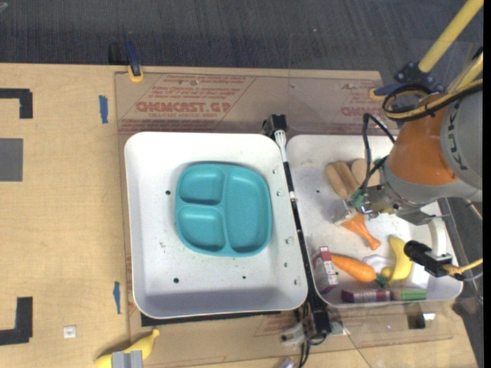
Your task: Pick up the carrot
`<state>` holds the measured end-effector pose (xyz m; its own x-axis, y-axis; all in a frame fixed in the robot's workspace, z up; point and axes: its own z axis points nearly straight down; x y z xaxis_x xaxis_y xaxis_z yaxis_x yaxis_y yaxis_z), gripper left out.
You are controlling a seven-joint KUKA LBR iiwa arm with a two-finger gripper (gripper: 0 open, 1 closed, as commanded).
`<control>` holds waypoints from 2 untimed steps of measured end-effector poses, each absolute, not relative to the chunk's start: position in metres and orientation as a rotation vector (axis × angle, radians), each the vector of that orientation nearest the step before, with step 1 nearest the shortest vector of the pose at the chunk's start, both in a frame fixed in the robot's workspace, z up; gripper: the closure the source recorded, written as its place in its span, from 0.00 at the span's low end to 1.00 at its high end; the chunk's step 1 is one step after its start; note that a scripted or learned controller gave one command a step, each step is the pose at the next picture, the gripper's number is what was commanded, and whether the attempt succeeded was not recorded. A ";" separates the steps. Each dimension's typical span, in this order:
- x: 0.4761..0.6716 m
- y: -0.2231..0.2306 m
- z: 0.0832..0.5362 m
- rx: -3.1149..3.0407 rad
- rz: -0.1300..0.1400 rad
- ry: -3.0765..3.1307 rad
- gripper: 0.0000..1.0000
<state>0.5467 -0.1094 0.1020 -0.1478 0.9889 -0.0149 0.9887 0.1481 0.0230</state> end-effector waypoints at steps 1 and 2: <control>0.643 -0.028 0.191 2.180 0.018 2.254 1.00; 0.585 0.066 0.184 2.238 0.000 2.217 1.00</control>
